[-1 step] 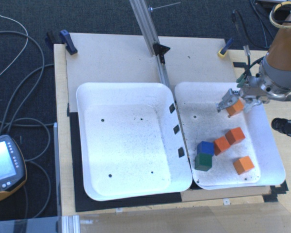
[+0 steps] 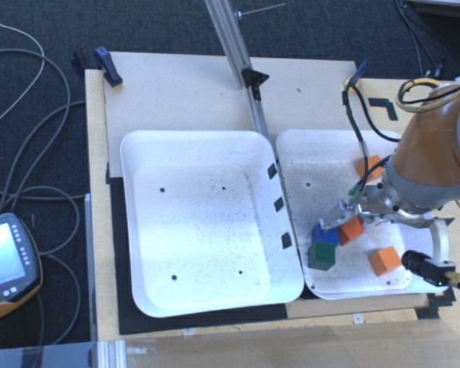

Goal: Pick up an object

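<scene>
Camera view: gripper [image 2: 343, 219], finger state cannot be told, over right bin [image 2: 307, 148]; blue block [image 2: 326, 234] at seven o'clock, touching green block [image 2: 320, 256]

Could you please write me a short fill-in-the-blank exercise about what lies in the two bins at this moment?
1. All the blocks lie in the ____ bin as the camera sees it.
2. The green block touches a block of ____ colour just above it.
3. The orange block near the bin's front edge stands ____ from the green block.
4. The arm has a band of ____ colour above its wrist.

Missing words: right; blue; apart; orange.
</scene>
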